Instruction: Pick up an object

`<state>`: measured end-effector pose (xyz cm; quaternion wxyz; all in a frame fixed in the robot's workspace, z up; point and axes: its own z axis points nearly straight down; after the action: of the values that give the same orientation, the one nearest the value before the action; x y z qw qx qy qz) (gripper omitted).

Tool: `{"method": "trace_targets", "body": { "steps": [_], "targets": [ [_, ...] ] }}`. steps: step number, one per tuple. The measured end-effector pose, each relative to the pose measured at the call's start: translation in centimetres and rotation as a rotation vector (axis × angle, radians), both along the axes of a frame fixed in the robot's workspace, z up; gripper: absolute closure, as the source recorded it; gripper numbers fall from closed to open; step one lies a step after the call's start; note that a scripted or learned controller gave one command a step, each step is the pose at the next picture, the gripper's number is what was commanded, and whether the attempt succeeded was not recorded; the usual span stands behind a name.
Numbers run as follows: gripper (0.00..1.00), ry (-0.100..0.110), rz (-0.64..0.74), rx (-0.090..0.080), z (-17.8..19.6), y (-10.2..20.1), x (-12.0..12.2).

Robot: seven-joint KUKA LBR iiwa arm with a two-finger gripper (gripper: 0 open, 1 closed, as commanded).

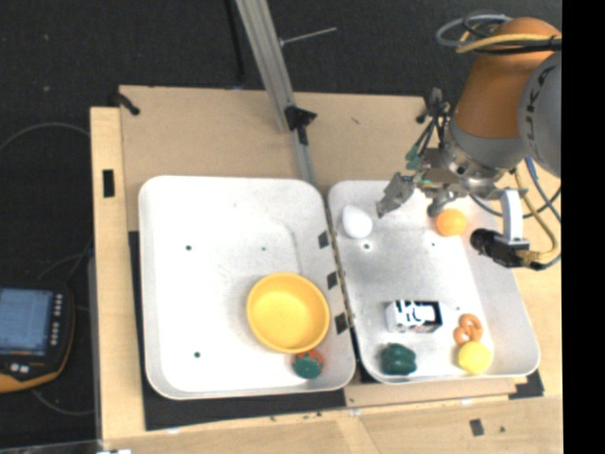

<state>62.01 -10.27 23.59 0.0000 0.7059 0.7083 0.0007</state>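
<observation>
Arm: the grey arm with its orange band reaches in from the right and hangs over the far edge of the right bin.
Gripper: the gripper sits above the right bin's far end, its fingers spread apart with nothing between them; one finger points toward the white ball.
White ball: a white ball lies in the right bin's far left corner, just beside that finger, though whether they touch cannot be told.
Orange ball: an orange ball rests in the right bin near its far rim, just beside the gripper on its right.
Boxed item: a small white and black box lies near the middle of the right bin; it carries dark blue marks that look like print, too blurred to read.
Green object: a dark green lump lies at the right bin's near rim, just below the box.
Yellow fruit: a yellow lemon-like piece sits in the near right corner, touching a small orange ring-shaped piece.
Left bin: the left bin bears a yellow bowl, upright, toward its near right side.
Small item by bowl: a green and red piece lies just below the bowl at the near rim.
Handheld unit: a pendant with a blue screen lies off the bench at the left; nothing on the screen can be read.
</observation>
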Motion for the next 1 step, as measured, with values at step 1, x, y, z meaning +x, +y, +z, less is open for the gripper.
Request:
{"method": "trace_targets", "body": {
  "steps": [1],
  "targets": [
    [0.0, 0.0, -0.001, 0.0, 0.0, 0.01, 0.0]
  ]
}}
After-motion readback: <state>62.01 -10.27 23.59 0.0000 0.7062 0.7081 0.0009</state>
